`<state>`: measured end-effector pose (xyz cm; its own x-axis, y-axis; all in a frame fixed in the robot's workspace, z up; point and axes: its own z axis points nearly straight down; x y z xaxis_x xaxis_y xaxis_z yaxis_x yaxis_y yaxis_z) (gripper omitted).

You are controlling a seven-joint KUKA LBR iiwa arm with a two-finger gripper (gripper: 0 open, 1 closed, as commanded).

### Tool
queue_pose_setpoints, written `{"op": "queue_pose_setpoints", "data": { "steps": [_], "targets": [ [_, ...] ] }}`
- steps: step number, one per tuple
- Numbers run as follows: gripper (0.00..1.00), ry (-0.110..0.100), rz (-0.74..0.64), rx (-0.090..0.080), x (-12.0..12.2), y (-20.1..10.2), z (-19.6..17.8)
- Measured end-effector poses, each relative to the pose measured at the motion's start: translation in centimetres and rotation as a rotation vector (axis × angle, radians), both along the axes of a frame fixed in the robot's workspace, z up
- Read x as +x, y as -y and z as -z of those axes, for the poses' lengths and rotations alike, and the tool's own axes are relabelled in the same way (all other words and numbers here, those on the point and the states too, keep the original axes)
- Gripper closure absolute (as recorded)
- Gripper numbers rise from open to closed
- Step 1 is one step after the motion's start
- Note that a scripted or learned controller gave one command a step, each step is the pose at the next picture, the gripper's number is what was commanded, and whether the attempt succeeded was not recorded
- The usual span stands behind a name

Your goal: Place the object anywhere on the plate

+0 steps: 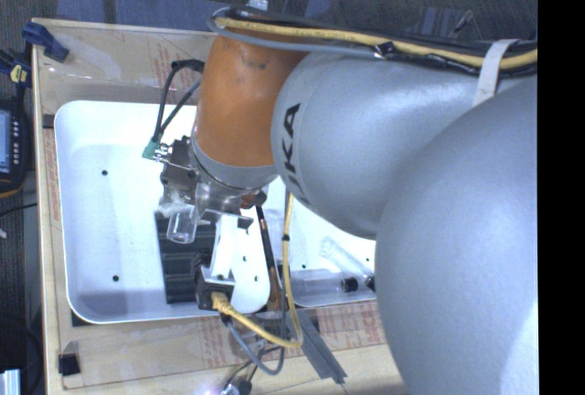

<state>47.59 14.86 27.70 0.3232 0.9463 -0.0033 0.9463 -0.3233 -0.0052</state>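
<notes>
My gripper (186,263) hangs low over the near right part of the left white bin (101,201), its dark body pointing down at the bin floor. The orange band and grey wrist stand right above it. No object shows between the gripper and the floor from this angle. The big grey arm covers the right side of the left bin and nearly all of the right bin, hiding whatever lies there.
The left bin's bare white floor stretches left and back from the gripper. A narrow strip of the right bin (334,249) shows under the arm. The wooden bench edge (128,343) runs along the front. A blue clamp (43,40) sits at the bench's far left corner.
</notes>
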Motion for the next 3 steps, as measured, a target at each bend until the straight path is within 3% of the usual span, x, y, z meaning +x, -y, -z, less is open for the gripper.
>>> {"op": "queue_pose_setpoints", "data": {
  "steps": [1, 2, 3],
  "targets": [
    [1.00, 0.002, 0.113, 0.000, 0.1, 6.1, 2.1],
    [1.00, 0.004, 0.058, 0.002, 4.7, 1.2, -6.1],
    [1.00, -0.002, 0.298, -0.002, 0.0, 3.1, 1.4]
  ]
}}
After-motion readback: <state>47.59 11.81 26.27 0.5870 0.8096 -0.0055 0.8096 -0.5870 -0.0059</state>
